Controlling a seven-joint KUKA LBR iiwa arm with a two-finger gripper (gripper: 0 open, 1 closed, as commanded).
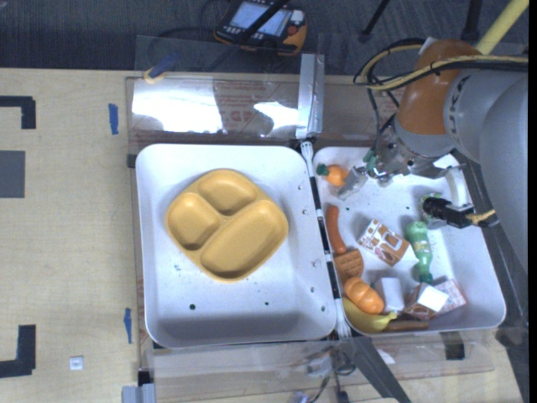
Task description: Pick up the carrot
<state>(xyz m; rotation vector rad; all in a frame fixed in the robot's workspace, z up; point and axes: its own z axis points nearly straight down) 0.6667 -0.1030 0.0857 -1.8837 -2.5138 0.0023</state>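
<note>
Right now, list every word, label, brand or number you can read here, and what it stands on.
None can be read.
Handheld device above the bins: lit screen, too blurred.
Small brown-and-white packet in the right bin: print too small.
White box near the bin's lower corner: markings unreadable.

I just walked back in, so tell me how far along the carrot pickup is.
Nothing looks done yet: the carrot lies in the right bin, near its top left corner. In hand: the gripper sits low just right of it, not visibly holding it. Left: grasp and lift.
</note>
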